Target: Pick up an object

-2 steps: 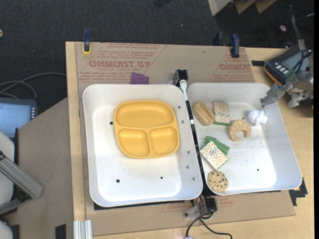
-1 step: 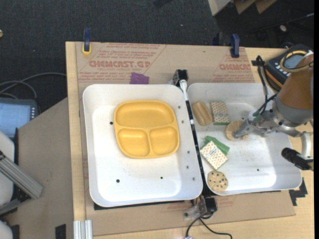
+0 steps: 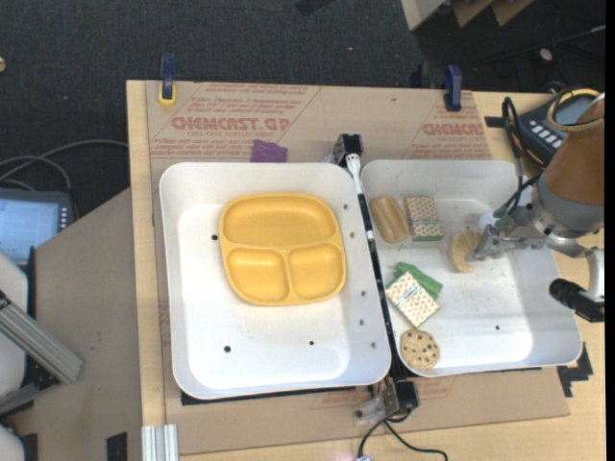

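My gripper [image 3: 488, 242] reaches into the right bin [image 3: 500, 339] from the right and is low over its back half. A small tan lump [image 3: 463, 251] lies right against the gripper's tip on its left side; I cannot tell whether it is gripped. Further left in the same bin are a tan bread roll [image 3: 389, 219] and a patterned packet [image 3: 423, 216]. A checked packet on a green piece [image 3: 412, 297] lies near the bin's left wall, with a chocolate-chip cookie [image 3: 419, 350] in the front left corner.
The left bin [image 3: 192, 315] holds a yellow divided plate [image 3: 282, 248]. The grey arm with its orange band [image 3: 579, 171] hangs over the right bin's right rim. Cables and a black device [image 3: 538, 133] sit at the bench's back right. A purple scrap [image 3: 268, 151] lies behind the left bin.
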Tool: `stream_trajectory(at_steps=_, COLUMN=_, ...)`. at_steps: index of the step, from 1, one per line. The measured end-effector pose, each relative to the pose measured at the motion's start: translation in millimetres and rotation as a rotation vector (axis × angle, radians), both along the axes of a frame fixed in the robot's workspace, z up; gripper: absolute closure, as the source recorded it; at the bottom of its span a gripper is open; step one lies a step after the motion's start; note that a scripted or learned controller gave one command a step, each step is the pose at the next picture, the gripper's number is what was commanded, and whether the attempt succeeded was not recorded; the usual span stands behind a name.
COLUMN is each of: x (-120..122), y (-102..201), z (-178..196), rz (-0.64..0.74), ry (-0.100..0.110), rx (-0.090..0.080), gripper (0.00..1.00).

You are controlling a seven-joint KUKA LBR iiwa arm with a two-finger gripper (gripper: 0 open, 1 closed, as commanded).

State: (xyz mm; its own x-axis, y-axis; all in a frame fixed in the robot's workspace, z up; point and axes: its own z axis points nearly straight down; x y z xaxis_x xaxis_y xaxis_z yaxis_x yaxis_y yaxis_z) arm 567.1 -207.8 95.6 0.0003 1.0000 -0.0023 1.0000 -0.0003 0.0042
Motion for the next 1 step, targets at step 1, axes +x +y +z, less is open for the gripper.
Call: stream_trajectory(at_steps=1, x=56.9, y=37.4, z=82.3, rz=0.007, ry=-0.009, rx=0.0, gripper=1.0)
